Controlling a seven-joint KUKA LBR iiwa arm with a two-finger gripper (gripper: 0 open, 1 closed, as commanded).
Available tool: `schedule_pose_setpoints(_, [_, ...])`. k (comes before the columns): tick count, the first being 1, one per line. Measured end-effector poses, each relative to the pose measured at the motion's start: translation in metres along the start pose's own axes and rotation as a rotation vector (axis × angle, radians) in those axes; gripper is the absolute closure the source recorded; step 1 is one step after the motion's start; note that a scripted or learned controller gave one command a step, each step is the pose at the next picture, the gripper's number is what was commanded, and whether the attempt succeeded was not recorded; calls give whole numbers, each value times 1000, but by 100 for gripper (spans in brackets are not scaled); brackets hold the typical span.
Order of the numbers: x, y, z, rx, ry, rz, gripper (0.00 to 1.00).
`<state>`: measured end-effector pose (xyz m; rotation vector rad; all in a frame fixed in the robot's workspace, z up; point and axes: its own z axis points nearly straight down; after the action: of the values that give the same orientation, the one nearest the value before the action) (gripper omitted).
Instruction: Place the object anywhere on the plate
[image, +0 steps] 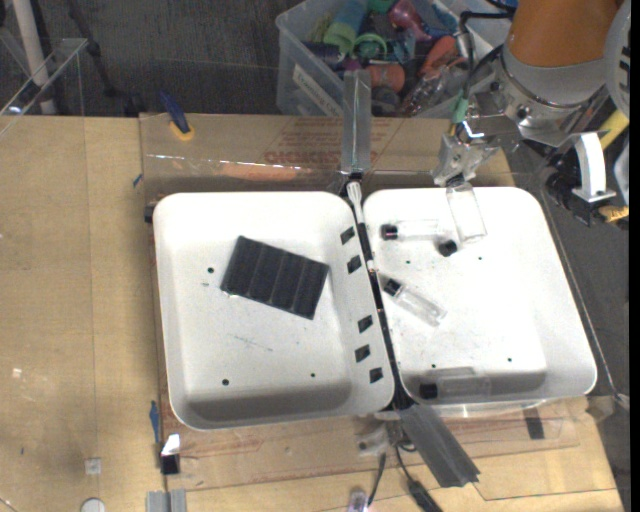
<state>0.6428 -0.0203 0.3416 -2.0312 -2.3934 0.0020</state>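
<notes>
The plate is a dark, ridged rectangle lying flat in the left bin, slightly turned. A small clear object with a dark end lies in the right bin close to the divider. A second clear piece with a black cap rests further back. My gripper hangs over the back of the right bin, well right of the plate. A clear slab with a black bit at its lower end sits just under the gripper; whether it is held is unclear.
A raised divider with black clips separates the two bins. A tub of colourful toys stands behind the bench. A metal post rises at the back between the bins. Cables and a bracket lie at the front.
</notes>
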Motion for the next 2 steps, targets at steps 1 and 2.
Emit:
schedule_pose_setpoints(1, [6,26,-23,-6,-3,-89,100])
schedule_pose_setpoints(2, [21,28,-58,-6,-3,-199,100])
